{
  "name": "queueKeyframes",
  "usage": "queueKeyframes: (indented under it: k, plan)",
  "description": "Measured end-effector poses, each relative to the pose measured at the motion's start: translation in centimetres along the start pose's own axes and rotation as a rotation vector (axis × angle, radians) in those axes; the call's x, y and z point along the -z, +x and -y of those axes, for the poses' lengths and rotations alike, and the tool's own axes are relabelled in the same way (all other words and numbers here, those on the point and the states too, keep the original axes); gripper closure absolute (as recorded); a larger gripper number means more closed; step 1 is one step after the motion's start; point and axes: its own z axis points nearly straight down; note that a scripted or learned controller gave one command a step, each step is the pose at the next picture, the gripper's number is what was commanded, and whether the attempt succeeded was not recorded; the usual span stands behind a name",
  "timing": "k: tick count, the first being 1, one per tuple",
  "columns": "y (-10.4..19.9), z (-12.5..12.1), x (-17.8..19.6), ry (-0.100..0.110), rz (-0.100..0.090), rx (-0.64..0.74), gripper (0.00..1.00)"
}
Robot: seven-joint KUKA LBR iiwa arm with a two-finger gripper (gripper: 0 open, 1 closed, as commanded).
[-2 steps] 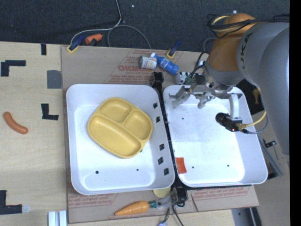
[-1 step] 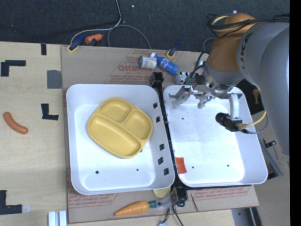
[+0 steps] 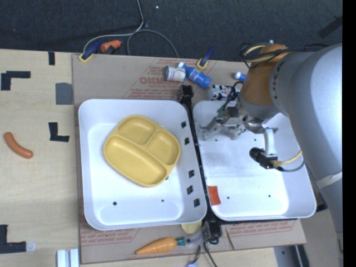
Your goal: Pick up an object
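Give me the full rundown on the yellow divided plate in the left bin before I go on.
The yellow divided plate looks like matte moulded plastic, rounded at the corners, with raised ridges splitting it into three compartments: one large, two smaller. All three look bare. It lies flat and right side up on the floor of the left bin, turned at a slant to the bin's walls, roughly in the middle and a little toward the far side. Only the bin floor touches it; the gripper is over the right bin, well apart.

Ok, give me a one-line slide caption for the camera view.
KUKA arm reaches into the right bin while a yellow divided plate sits in the left bin.
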Motion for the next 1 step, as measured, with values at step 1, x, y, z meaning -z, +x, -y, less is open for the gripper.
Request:
queueKeyframes:
  k: [1]
  plan:
    - [0.40,-3.58,0.42,0.002,-0.003,0.003,0.00]
